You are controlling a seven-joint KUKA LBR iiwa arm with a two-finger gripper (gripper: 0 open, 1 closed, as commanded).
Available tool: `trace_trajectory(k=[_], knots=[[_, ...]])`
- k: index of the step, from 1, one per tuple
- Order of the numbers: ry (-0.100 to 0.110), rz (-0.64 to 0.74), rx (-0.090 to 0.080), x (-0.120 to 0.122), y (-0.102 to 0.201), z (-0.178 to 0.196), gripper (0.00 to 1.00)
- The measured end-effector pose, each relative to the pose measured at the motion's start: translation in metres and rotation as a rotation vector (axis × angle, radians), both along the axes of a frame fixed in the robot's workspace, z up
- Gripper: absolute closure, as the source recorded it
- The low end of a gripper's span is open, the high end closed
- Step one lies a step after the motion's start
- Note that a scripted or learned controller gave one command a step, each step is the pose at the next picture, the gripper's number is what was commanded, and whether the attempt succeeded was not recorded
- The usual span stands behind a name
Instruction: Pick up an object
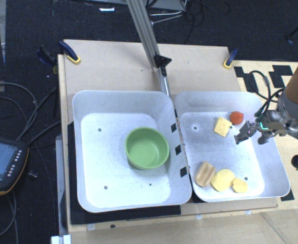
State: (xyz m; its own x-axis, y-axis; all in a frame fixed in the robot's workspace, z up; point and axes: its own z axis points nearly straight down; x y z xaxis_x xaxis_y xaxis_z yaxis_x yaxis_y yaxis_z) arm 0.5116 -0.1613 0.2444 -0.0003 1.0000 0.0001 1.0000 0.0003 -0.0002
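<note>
Jaws (244, 132) hang over the right bin (278, 172), near its far right part, pointing toward the view's left. They look parted a little, though the dark tips blur together and I would not swear to how wide; nothing sits between them, so they hold nothing.

Closest things are a pale yellow block (222, 127), just to the left of the tips, and a small red-orange ball (236, 118), just beyond them toward the far wall. Both lie near the tips but apart from them. The block sits skewed to the bin walls, one corner toward the arm.

Nearer the front wall lies a cluster, well apart from the tips: a tan ridged piece (205, 173), a yellow round piece (223, 180) touching it, and a smaller yellow piece (240, 186) beside that.

Across the divide, a green bowl (147, 147) stands upright in the left bin (88, 136). Any pick probably turns on a short move left and down onto the block.
</note>
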Motion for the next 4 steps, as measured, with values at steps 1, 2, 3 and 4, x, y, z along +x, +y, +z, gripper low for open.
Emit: trace_trajectory(k=[1,2,3,4], knots=[[0.0,0.0,0.0,0.0,0.0,0.0,0.0],[0.005,-0.001,0.001,-0.002,-0.009,-0.058,0.0],[0.006,0.0,0.001,-0.004,-0.008,-0.121,0.0],[0.002,0.0,0.0,-0.005,-0.007,-0.15,0.0]])
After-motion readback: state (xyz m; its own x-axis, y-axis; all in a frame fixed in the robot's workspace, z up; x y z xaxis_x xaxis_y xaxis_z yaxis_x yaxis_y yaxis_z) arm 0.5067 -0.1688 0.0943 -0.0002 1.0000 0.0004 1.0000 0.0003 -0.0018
